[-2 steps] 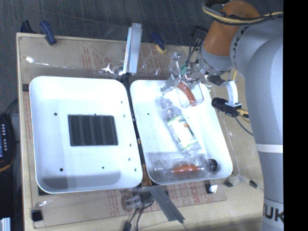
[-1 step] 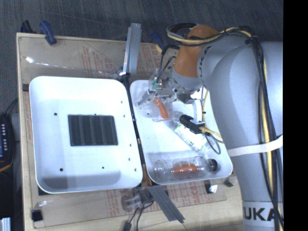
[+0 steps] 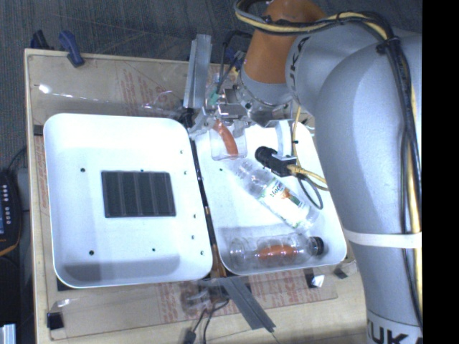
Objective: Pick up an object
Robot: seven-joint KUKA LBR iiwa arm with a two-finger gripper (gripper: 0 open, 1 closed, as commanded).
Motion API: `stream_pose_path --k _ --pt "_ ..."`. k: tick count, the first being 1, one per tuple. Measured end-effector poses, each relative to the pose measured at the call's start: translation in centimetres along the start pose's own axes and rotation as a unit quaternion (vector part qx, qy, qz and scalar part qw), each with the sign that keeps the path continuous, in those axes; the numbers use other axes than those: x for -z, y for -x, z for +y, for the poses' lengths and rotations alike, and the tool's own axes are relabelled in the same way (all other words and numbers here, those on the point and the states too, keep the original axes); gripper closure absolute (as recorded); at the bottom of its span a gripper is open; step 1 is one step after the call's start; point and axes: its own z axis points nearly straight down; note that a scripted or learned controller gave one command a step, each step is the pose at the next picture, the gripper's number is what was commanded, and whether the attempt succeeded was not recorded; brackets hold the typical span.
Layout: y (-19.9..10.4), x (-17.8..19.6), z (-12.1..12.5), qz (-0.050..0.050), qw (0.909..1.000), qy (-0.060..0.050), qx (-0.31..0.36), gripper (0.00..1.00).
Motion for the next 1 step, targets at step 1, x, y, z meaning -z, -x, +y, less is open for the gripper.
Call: stream_pose_path --k 1 --pt "0.72 -0.15 -0.55 0.0 1.0 -0.002 0.004 1.0"
